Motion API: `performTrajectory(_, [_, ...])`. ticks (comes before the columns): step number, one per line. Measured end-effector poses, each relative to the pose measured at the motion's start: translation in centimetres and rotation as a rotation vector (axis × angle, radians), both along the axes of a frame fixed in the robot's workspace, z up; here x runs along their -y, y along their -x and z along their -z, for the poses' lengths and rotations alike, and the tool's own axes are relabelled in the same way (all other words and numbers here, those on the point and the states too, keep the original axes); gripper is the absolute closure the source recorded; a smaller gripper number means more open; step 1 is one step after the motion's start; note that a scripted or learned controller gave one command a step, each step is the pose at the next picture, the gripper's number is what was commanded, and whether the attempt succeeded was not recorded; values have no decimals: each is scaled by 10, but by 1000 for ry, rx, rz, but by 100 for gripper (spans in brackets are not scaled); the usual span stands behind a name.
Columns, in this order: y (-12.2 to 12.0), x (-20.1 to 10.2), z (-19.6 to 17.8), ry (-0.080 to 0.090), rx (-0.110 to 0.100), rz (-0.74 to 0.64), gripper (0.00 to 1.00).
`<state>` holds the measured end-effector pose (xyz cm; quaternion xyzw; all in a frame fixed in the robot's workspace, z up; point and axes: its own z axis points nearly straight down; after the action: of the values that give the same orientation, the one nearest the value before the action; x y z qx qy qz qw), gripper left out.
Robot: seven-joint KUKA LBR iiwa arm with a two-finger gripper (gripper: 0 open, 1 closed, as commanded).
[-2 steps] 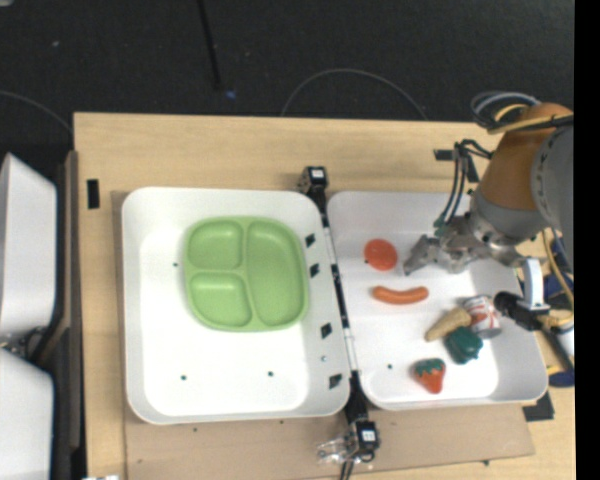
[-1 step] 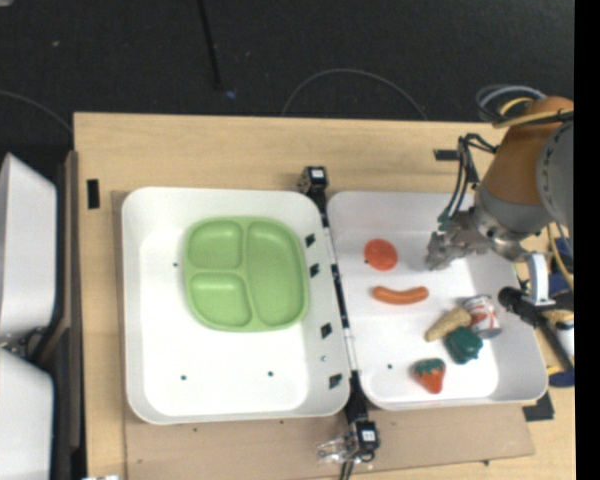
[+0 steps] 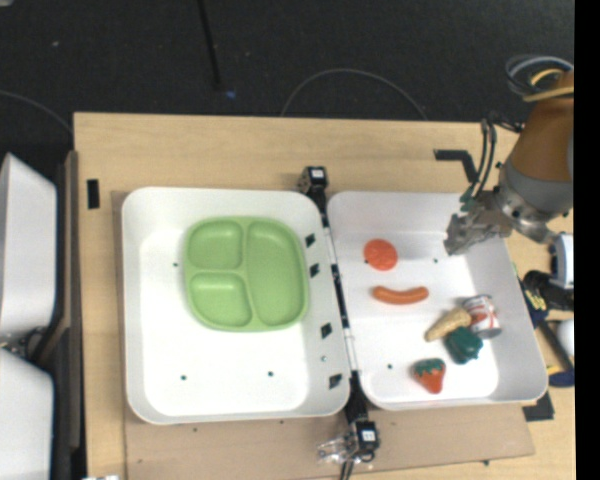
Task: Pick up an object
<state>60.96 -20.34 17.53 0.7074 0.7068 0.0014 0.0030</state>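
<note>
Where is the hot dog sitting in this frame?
The hot dog lies in the right bin, near its middle, just below the orange-red round toy and up-left of the banana.

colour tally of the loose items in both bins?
Green: 2, plate, dark green toy
Orange-red: 3, tomato, sausage, strawberry
Tan: 1, banana-like piece
Red-and-white: 1, can
Total: 7

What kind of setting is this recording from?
Probably a robotics lab grasping bench: a wooden bench top carries two shallow white bins, with small plastic toy foods in one and the grey arm's hand above it.
</note>
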Motion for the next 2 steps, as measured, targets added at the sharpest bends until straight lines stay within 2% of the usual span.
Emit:
performTrajectory(1, [-4,-5,-63,1,2,-5,100])
performTrajectory(2, [-6,4,-112,1,0,-6,100])
